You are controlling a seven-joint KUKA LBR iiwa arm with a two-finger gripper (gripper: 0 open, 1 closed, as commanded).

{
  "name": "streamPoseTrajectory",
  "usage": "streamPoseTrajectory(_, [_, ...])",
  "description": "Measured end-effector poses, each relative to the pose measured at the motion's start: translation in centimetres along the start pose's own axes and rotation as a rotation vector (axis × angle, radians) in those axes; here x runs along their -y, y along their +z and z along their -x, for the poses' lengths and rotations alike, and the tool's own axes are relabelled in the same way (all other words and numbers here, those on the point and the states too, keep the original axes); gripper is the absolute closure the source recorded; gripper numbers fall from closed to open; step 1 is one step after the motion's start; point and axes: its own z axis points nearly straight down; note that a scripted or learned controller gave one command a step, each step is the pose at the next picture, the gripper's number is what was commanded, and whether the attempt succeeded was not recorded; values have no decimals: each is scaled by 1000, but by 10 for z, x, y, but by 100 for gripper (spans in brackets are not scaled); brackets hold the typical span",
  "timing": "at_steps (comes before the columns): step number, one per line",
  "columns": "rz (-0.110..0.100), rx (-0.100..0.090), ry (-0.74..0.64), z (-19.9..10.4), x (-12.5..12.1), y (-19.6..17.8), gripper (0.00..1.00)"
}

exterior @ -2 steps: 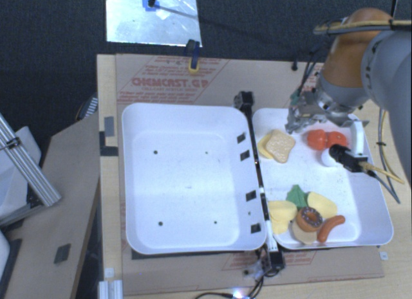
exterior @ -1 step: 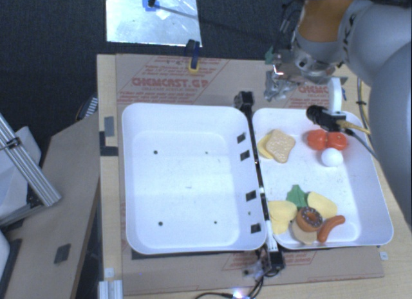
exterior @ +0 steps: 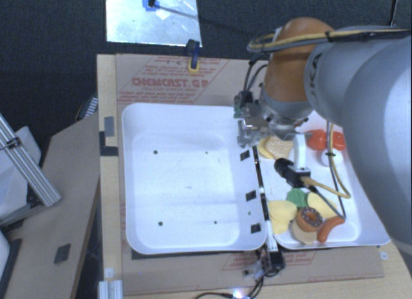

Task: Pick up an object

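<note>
Grey and bulky, the arm (exterior: 367,92) fills the right of the frame, its orange band (exterior: 299,40) above the wrist at upper centre. Its gripper (exterior: 273,138) hangs over the inner edge of the right bin (exterior: 360,230); whether it is apart or together cannot be told. Toy foods lie there: a tan round piece (exterior: 278,146) just below the gripper, a red one (exterior: 318,139) beside it, and lower right a yellow piece (exterior: 282,213), green piece (exterior: 297,196), doughnut (exterior: 310,218) and sausage (exterior: 329,227). Left bin (exterior: 187,182) sits alongside.

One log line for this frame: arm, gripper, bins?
arm: over right bin | gripper: low at its far left end, above a pale round item | grasp: unclear | left bin: beside it
</note>
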Motion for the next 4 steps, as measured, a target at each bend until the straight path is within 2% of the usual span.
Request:
streamPoseTrajectory(1, [31, -2, -3, -42, -17, -166, 100])
streamPoseTrajectory(2, [20, 1, 1, -52, -62, -205, 100])
streamPoseTrajectory(3, [24, -6, -7, -166, -62, -328, 100])
streamPoseTrajectory(4, [10, 4, 9, -126, -64, -312, 100])
